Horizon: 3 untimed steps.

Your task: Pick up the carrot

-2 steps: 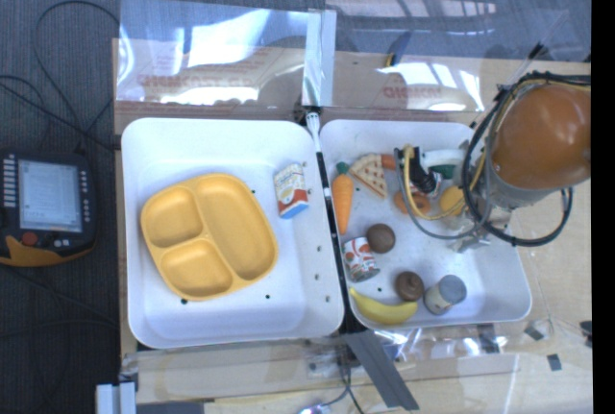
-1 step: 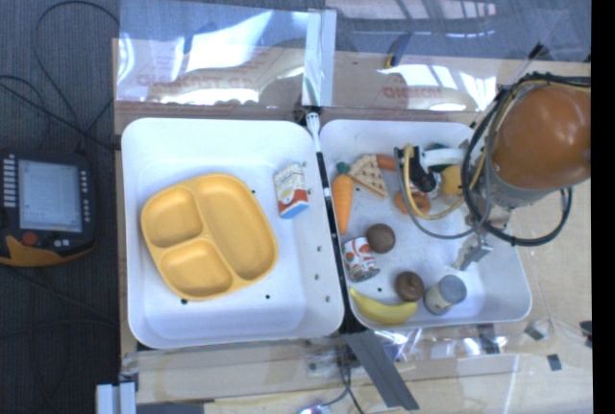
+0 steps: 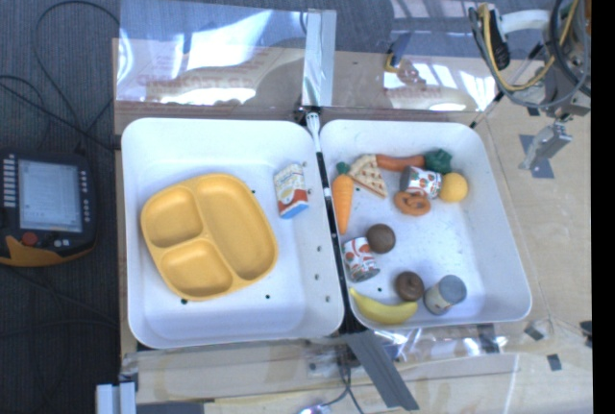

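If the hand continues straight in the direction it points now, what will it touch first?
Probably the bare wooden bench, just right of the right bin. The hand hangs outside that bin and seems to point down, though depth is hard to judge from this view.

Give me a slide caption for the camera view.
Carrot lies at the right bin's left edge among toy foods; yellow tray sits in left bin.

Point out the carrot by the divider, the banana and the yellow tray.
carrot (image 3: 342, 198): camera view, middle of its orange body.
banana (image 3: 382, 310): camera view, middle of its curve.
yellow tray (image 3: 252, 239): camera view, floor of its large compartment.
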{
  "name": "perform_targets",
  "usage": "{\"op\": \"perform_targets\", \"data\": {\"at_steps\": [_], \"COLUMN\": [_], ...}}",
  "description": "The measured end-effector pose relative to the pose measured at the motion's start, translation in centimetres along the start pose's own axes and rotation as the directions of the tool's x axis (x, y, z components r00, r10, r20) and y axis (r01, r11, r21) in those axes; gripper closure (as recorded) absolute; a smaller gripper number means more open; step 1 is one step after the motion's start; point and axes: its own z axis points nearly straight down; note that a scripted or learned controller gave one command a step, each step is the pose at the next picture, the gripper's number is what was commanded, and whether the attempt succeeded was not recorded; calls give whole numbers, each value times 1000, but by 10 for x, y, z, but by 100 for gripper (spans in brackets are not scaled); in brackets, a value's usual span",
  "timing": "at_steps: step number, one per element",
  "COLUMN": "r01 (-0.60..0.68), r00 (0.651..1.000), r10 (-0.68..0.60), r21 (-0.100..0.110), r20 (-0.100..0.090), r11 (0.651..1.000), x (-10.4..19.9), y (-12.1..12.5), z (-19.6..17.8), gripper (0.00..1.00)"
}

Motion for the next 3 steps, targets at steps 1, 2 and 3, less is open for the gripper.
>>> {"op": "perform_targets", "data": {"at_steps": [1,2,3], "r01": [-41,-1,-3], "r00": [999,1000,1000], "r10": [41,1,3], "r21": [5,3,0], "r20": [29,20,11], "r11": [999,1000,1000], "x": [-17,-56,-82], "y": [2,12,20], "z": [170,179,116], "gripper": [0,0,0]}}
